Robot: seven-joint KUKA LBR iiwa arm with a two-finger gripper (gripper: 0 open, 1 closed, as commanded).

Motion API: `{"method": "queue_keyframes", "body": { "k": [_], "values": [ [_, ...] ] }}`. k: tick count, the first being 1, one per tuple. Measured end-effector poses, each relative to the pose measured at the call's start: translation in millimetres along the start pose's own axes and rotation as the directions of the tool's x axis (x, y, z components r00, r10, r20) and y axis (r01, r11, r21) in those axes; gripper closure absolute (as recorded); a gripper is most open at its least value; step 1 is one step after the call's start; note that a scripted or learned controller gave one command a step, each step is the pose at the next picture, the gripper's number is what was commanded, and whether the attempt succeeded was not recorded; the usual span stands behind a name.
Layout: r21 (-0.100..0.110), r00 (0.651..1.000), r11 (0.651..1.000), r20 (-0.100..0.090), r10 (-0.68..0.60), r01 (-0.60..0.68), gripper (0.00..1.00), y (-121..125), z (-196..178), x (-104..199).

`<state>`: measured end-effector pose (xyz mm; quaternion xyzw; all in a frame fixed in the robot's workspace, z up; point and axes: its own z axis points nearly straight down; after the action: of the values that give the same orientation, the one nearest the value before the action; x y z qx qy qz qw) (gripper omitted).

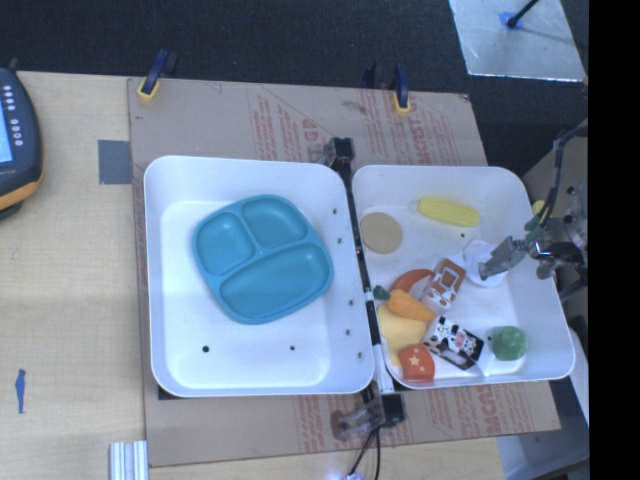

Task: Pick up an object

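Pincer (497, 260) sits at 3 o'clock in the right bin (520, 183), can't tell if it's open; I'd center over one toy before closing.

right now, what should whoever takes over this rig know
Gripper: low over the right bin near its right side; nothing seen between its fingers, and whether they are open is unclear.
Left bin: holds a blue divided plate.
Right bin: yellow corn cob at the back, tan round disc, orange carrot, red strawberry, black-and-white cow-patterned piece, green ball.
Done: no object lifted.
Left: grasp one object and raise it.
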<state>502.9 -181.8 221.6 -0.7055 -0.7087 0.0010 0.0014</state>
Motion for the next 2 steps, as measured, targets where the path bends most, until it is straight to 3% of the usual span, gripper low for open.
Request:
{"method": "queue_keyframes", "body": {
  "k": [1, 2],
  "values": [
    [-0.014, 1.000, 1.000, 0.003, 0.001, -0.001, 0.00, 42.9, 117.0, 58.4],
    [-0.005, 1.000, 1.000, 0.003, 0.000, 0.000, 1.00, 40.3, 109.0, 56.9]
  ]
}}
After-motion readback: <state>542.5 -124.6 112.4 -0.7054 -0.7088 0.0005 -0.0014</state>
